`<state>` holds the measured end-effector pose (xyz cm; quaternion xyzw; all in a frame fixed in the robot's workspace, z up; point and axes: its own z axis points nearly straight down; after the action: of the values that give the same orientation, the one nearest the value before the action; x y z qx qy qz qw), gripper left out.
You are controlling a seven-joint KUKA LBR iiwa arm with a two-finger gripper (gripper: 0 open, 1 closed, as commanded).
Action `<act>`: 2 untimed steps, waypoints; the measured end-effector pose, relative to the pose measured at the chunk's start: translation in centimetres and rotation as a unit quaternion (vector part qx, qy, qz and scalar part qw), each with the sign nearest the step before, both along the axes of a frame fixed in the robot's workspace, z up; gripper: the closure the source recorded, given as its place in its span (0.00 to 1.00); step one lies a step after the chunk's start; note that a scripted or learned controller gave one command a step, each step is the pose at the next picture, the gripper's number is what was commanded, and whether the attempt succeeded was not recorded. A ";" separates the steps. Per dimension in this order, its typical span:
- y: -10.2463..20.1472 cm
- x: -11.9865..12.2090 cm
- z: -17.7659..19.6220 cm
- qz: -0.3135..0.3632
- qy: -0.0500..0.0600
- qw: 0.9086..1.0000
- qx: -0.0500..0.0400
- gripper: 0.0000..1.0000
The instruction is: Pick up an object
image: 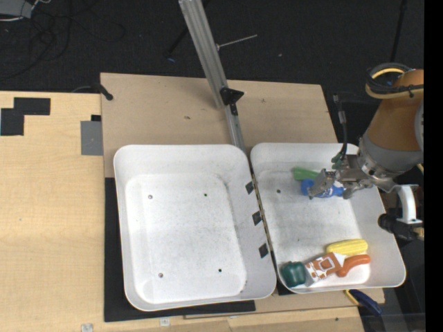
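My desk (173,109) is a tan board carrying two shallow white bins side by side, on a black mat, with a paler wooden surface (48,185) far off to the side opposite my arm. Behind the board lies dark carpet (104,26) with loose cables, and a slanted metal rail (208,61) runs down to the seam between the bins.

My hand (320,185) sits low inside the near bin (318,234), in its upper part, close to the back rim. I cannot tell whether it is apart or together. A blue object (332,191) lies right at my hand, partly covered by it, and a green object (302,174) lies just beyond, touching or nearly touching the blue one; whether I grip either I cannot say.

Well away from my hand, along the bin's front edge, sit a yellow piece (348,246), an orange and white piece (332,264) just beside it, and a dark green round piece (293,274) at the corner.

Between my hand and that cluster the bin floor is bare white. The far bin (183,227), past the black clips (257,217) on the shared rim, offers a wide bare floor
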<state>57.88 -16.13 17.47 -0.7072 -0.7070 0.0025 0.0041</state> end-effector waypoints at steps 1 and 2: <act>-0.3 -0.5 -4.5 -0.001 -0.001 1.000 0.000 0.00; -0.3 -0.4 -8.3 -0.001 -0.005 1.000 -0.001 0.00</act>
<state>57.48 -16.41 9.20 -0.7080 -0.7062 0.0000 0.0000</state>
